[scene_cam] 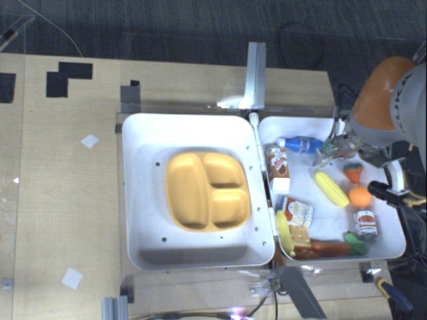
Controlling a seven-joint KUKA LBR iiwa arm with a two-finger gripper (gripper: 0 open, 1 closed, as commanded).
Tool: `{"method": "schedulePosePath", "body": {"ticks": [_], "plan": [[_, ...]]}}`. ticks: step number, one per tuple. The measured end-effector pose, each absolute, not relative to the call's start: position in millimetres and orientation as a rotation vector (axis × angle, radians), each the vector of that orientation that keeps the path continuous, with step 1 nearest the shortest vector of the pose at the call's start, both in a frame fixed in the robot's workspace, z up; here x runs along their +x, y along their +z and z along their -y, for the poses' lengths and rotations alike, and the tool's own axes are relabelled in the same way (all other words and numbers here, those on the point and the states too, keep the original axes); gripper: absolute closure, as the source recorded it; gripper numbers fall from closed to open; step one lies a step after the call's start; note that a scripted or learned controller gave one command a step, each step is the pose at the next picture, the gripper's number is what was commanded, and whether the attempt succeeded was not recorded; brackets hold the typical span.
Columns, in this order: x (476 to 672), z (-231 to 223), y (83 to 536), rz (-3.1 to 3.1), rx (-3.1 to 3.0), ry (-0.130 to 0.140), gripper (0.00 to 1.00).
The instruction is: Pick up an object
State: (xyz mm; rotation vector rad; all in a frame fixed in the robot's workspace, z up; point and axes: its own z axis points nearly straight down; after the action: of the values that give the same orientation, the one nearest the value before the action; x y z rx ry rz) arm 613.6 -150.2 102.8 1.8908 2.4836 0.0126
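The right bin (399,249) holds several toy foods. A blue bottle (299,144) lies at its far side, with a yellow corn cob (331,188) just below it. A small red and green strawberry-like piece (353,173), an orange (359,197) and a little can (365,224) lie towards the right wall. My gripper (331,153) hangs low at the right end of the bottle, just above the top of the corn cob. Nothing shows held in it.
A yellow divided tray (203,190) lies in the left bin (143,245). In the right bin, a brown carton (277,163), a snack box (297,213), a banana (283,231), a sausage (327,249) and a green piece (357,244) lie along the left and near sides.
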Motion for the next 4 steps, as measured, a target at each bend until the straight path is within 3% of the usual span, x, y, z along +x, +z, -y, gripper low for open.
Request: {"method": "schedulePosePath", "body": {"ticks": [1, 2, 3, 4], "plan": [[614.5, 121.3, 89.7, -2.367, 2.050, 0.009, 1.00], [614.1, 120.4, 88.3, -2.370, 2.050, 0.009, 0.00], [629.7, 187.4, 87.3, -2.198, 2.235, 0.005, 0.00], [633.6, 185.1, 102.0, -2.205, 2.215, 0.012, 1.00]]}}
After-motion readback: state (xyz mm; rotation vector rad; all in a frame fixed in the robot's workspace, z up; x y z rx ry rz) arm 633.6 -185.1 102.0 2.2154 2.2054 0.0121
